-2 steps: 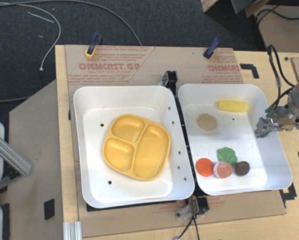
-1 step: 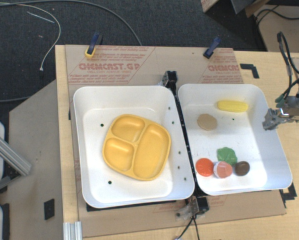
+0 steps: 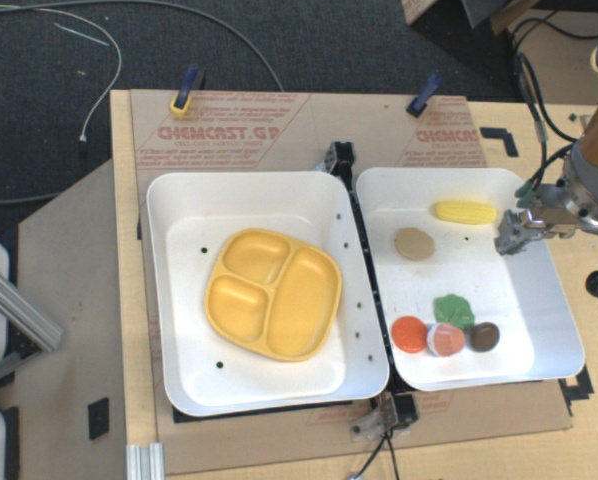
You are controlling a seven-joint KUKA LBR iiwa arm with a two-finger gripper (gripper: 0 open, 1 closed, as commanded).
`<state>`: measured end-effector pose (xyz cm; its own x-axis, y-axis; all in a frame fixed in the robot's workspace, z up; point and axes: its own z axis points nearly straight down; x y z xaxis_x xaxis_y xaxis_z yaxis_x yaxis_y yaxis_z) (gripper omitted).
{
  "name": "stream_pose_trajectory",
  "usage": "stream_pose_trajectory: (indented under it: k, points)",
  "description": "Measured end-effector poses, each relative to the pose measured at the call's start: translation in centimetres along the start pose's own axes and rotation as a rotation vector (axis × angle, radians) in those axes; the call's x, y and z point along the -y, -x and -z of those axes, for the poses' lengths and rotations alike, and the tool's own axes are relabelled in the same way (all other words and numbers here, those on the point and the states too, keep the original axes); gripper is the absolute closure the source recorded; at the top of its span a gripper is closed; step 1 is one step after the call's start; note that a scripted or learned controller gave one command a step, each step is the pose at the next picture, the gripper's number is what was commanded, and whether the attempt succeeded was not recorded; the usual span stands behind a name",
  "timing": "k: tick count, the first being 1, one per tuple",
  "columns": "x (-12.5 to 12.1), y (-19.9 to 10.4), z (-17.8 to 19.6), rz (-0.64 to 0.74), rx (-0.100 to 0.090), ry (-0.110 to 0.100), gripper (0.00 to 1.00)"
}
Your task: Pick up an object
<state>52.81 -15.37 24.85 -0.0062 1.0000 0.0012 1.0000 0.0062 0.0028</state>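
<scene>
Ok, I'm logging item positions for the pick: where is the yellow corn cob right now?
The yellow corn cob lies in the right bin, near its far edge, just up and right of the tan round piece, with the gripper close on its right.

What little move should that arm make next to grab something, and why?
Probably ease the tool slightly left and down toward the yellow corn. The tool sits at the right bin's right side with the corn the closest item; the tan disc and the clustered pieces near the front lie farther away.
</scene>
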Motion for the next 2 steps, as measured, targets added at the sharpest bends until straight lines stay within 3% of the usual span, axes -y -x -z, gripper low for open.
stream_pose_trajectory:
  k: [2]
  points:
    - [-0.3,-11.1,-1.2,0.000,-0.002,-0.006,1.00]
